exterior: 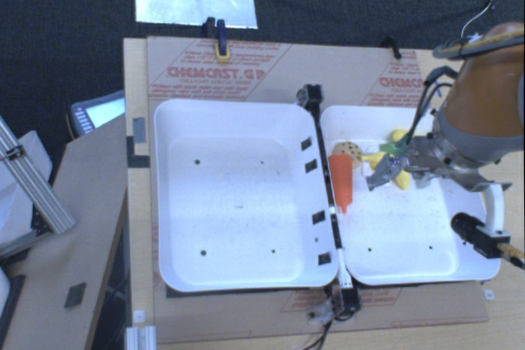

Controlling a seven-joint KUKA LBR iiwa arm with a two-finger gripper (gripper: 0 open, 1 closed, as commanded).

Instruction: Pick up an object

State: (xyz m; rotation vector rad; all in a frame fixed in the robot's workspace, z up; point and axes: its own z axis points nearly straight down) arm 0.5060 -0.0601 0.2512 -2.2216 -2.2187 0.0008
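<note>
The right bin (410, 258) holds an orange carrot-shaped object (341, 179) lying along its left wall. A tan spotted piece (349, 150) sits just behind the carrot's top. Yellow pieces (397, 136) and a small green piece (403, 146) lie near the bin's back middle, partly hidden by the arm. My gripper (382, 172) hangs low over this cluster, just right of the carrot, with another yellow piece (403, 181) right beside its tip. Nothing can be seen held in it.
The left bin (238, 201) stands beside the right one, with a black-clipped divider (322, 176) between them. A clamp (220, 37) sits on the bench's back edge. The arm (488, 94) covers the right bin's back right corner.
</note>
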